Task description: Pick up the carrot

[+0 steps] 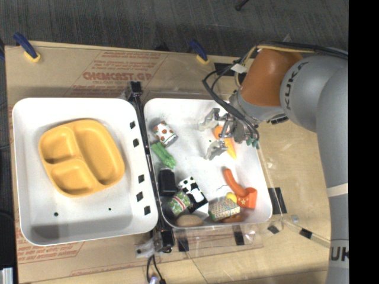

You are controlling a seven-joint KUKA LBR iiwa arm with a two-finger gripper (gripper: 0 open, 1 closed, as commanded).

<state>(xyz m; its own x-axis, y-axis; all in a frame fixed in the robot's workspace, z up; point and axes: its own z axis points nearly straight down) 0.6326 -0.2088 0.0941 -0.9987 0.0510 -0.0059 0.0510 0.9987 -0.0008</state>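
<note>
The carrot, a small orange piece, lies in the upper right part of the right bin, close to the right wall. My gripper has come down over it from the right, and the two silver fingers point left and stand spread apart. The carrot sits between the roots of the fingers, partly hidden by the wrist. The fingertips reach past it onto bare bin floor and do not press on it. The gripper is open.
Along the right bin's left and front sides lie a red-and-white can, a green piece, a black item, a cow-patterned block, a green can and an orange-red toy. In the left bin sits a yellow divided plate.
</note>
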